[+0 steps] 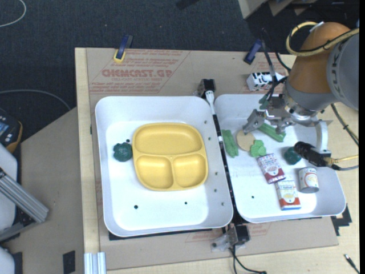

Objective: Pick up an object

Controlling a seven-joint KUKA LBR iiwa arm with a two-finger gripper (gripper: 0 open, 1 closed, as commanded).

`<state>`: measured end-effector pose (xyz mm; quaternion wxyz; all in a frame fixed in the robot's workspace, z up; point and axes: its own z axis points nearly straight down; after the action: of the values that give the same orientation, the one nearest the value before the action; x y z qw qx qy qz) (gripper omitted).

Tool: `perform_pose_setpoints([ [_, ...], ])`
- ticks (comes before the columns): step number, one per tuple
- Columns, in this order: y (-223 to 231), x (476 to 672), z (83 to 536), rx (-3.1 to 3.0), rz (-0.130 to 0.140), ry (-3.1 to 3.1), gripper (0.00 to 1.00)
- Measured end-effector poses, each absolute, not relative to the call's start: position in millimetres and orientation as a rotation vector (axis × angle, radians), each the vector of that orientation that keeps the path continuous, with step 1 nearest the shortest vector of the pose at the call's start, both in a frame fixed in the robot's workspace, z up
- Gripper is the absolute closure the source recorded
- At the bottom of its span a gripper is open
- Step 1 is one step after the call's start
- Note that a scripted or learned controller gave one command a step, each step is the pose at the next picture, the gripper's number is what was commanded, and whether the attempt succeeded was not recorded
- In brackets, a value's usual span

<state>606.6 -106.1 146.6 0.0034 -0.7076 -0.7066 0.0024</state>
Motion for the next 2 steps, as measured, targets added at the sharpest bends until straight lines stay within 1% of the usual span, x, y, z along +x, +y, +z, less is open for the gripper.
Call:
perform_pose_setpoints([
  [1,-114.5,610.7,94.0,-2.218,0.006,-2.216,0.0],
  [2,-114.3,612.5,88.3,-2.221,-0.002,-2.221,0.0],
])
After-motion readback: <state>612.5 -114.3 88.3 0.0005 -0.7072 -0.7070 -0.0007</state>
